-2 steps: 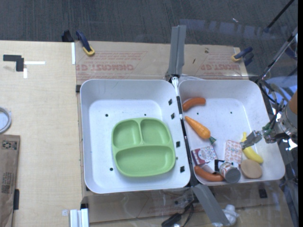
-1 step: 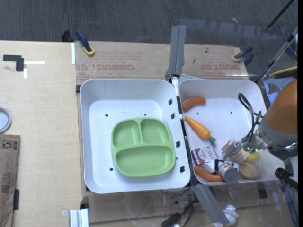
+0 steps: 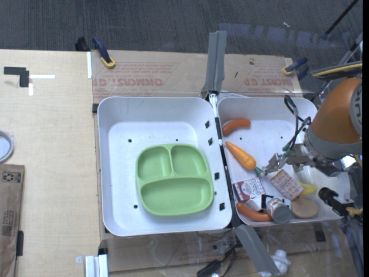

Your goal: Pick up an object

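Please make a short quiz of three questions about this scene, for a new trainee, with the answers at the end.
1. True or false: the green divided plate lies in the left bin.
2. Which thing lies nearest the far wall of the right bin? A) the carrot B) the hot dog C) the can
3. Fill in: the gripper hangs over the ____ bin.

Key: 1 true. 2 B. 3 right; the gripper is low over the clutter, close beside the carrot's end.
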### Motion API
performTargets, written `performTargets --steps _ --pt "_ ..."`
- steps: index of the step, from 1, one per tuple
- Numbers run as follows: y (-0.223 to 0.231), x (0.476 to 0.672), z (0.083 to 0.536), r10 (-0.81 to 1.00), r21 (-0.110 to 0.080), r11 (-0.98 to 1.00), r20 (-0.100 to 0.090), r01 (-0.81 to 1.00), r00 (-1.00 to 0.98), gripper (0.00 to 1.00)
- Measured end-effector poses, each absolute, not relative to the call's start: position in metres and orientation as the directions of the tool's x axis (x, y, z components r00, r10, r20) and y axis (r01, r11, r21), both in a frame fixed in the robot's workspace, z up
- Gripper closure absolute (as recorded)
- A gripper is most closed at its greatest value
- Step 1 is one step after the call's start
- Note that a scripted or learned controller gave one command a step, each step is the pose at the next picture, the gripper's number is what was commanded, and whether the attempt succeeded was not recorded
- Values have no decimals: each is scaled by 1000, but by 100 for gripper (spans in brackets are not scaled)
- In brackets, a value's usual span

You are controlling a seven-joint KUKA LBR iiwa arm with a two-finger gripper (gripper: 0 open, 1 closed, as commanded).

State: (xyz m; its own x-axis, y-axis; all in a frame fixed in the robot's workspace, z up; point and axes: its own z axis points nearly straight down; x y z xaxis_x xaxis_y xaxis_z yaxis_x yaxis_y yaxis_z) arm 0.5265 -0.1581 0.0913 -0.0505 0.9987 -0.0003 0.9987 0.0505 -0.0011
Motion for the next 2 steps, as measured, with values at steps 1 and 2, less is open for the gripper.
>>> performTargets --steps 1,2 --pt "-141 535 91 965 -1 263 0 965 -263 0" --pt "-146 539 92 950 1 311 -2 950 -311 0"
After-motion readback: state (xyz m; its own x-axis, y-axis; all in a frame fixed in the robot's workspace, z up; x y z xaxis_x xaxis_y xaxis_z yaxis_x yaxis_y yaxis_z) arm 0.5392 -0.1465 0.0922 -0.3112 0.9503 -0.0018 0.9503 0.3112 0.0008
